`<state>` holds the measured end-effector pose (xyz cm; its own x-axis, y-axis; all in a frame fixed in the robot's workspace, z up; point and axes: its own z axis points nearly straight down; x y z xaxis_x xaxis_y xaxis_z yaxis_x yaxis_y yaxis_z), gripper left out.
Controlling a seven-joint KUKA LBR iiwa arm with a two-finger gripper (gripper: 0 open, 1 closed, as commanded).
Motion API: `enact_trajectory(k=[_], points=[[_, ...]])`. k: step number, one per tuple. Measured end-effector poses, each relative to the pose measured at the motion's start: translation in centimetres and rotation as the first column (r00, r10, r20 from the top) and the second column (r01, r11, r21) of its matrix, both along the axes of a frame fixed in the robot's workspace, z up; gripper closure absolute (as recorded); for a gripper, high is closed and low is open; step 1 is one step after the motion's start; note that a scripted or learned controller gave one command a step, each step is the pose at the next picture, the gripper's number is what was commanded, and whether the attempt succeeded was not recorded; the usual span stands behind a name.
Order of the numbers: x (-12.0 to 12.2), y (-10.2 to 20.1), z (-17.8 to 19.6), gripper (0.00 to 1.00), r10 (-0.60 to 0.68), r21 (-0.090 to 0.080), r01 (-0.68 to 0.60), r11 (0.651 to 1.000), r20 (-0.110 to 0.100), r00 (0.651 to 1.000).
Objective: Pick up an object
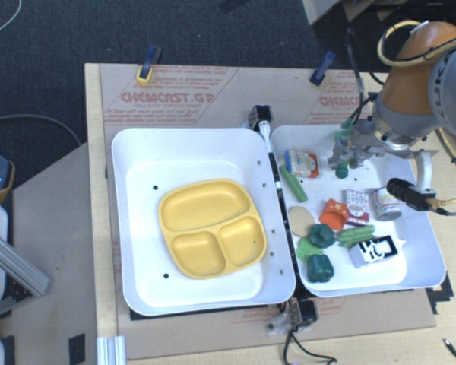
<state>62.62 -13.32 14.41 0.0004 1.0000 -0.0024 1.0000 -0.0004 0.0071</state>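
Observation:
My gripper (344, 160) hangs over the back part of the right bin (422, 268), below the arm's orange band. A small teal object (341, 172) lies right under its tip; whether it is held I cannot tell. Just left of the gripper lies a white pouch with an orange and blue print (301, 163). Nearer the front of the bin are a red-and-white packet (356, 202), a silver can (385, 202), an orange piece (333, 216), a green stick (292, 182), a beige disc (300, 219), green toy vegetables (319, 238) and a grey block with black-and-white marks (374, 249).
The left bin (137, 166) holds a yellow divided tray (211, 225). A black rail with a clamp (262, 120) runs between the bins. A black cable end (406, 191) hangs off the arm over the right bin's right side.

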Motion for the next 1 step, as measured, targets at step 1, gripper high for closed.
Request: enact_trajectory(k=[1], points=[[-0.49, -0.61, 4.79, 1.0, -0.001, 0.0, 0.001, 1.0, 0.0, 1.0]])
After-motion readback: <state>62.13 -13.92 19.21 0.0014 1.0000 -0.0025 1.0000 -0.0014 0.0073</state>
